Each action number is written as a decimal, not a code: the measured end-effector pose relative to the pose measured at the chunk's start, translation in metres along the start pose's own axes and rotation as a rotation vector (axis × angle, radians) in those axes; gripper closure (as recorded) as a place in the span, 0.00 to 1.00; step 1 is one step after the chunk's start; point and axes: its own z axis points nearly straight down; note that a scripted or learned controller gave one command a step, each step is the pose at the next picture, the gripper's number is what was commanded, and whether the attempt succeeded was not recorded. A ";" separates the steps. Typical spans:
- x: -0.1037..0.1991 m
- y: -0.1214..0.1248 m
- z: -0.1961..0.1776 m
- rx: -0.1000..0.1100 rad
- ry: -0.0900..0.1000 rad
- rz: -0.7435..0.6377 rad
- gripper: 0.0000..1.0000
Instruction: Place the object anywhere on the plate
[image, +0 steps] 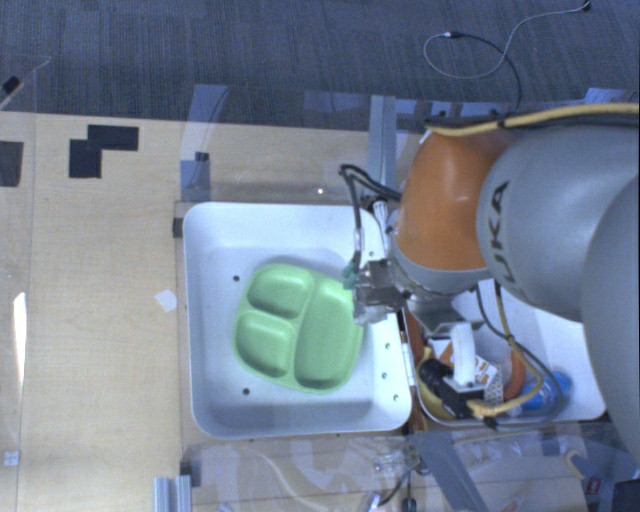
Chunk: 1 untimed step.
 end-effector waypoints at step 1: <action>0.065 0.002 0.106 0.007 0.001 -0.281 1.00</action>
